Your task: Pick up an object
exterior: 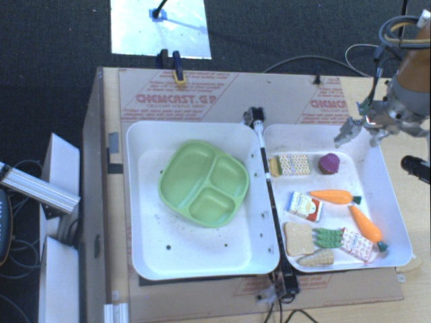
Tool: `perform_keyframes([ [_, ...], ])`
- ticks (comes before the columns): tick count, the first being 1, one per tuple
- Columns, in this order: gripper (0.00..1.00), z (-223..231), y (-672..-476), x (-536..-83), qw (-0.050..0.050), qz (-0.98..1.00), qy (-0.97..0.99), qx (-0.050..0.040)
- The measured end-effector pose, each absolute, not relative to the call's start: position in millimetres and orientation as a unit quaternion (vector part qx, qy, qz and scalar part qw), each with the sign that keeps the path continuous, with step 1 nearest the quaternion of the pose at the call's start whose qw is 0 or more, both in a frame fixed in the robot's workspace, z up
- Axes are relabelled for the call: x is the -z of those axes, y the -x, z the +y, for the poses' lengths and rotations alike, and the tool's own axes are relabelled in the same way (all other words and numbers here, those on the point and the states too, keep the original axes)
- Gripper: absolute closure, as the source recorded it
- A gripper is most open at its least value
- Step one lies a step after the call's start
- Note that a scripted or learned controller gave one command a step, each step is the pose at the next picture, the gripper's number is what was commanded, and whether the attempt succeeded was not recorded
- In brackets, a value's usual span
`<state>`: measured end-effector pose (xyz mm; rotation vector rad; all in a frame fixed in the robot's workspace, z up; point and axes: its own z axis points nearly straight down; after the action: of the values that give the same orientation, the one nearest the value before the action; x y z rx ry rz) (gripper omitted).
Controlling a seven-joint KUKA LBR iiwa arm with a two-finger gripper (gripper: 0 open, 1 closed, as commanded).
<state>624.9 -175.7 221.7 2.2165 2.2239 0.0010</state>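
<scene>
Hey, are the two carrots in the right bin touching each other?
Apart. The camera view shows a strip of white bin floor between the upper carrot, lying level, and the lower carrot, which slants down toward the bin's right corner.

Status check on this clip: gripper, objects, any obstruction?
Gripper open, holding nothing, above right bin's far edge. Purple object nearest it. Carrots and other food pieces loose in the bin; nothing blocking.
</scene>
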Motion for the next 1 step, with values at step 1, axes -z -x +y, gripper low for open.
perform_keyframes([
  [1, 0.00, -201.9, -636.0, -84.1, 0.001, 0.708, -0.707, -0.0002],
])
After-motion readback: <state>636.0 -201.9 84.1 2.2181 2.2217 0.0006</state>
